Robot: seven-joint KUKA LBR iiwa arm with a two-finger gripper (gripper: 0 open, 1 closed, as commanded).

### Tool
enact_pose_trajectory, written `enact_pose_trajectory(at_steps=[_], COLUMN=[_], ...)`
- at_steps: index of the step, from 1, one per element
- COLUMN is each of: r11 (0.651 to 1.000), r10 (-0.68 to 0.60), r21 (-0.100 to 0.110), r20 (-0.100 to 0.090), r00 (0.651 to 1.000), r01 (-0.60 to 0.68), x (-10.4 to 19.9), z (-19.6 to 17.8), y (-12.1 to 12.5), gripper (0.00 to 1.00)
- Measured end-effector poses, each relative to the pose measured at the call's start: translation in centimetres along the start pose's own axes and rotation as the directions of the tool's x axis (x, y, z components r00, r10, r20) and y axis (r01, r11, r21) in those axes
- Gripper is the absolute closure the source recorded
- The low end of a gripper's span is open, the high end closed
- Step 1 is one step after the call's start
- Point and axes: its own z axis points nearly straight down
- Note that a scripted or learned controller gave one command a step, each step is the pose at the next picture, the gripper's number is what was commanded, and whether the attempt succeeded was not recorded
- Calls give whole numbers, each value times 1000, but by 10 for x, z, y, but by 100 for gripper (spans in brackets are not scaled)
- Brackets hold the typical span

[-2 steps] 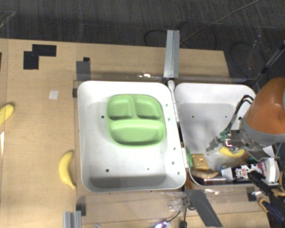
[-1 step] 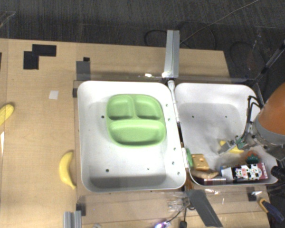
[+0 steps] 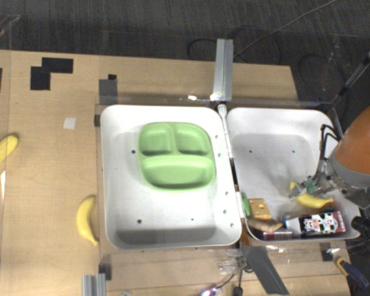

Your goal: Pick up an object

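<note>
Overhead, wooden bench (image 3: 43, 184), dark carpet (image 3: 111, 11), gripper (image 3: 312, 187) seemingly near banana (image 3: 314, 200).

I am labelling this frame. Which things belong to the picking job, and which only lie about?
Job: two-finger gripper; small yellow banana under it; flat black packet; tan block.

Lying about: green divided plastic tray; yellow banana on bench; yellow corn cob.

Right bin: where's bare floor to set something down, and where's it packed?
In the right white bin, the bare floor runs along the far wall and through the middle. The near edge is crowded: tan block, yellow banana, dark printed packet, with the gripper over the banana. The left white bin is bare around the green divided plate.
</note>
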Motion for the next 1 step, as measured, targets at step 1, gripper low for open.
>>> enact_pose_trajectory(at_steps=[1], r11=[997], r10=[71], r21=[18], r20=[-6], r00=[997], r01=[-71], x=[63], z=[-102], y=[97], gripper=[100])
